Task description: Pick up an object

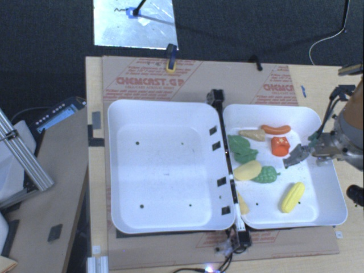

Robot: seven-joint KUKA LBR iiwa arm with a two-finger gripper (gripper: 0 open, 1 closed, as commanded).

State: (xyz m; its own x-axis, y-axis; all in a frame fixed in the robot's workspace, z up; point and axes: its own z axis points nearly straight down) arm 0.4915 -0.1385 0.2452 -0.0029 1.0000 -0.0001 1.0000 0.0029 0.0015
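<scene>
Roughly: worktop (96, 67) carries two white bins side by side. Left bin (165, 164) holds no objects, so all candidates sit in right bin (330, 203), likely pooled there for picking. Arm (352, 129) reaches in over that bin's right rim. End effector (296, 155) hangs just right of red pepper (280, 145); finger state cannot be told, nothing seen gripped. Nearby: yellow corn (293, 197) below the pepper, green veg (265, 175) lower-left, sausage (276, 129) above.
</scene>
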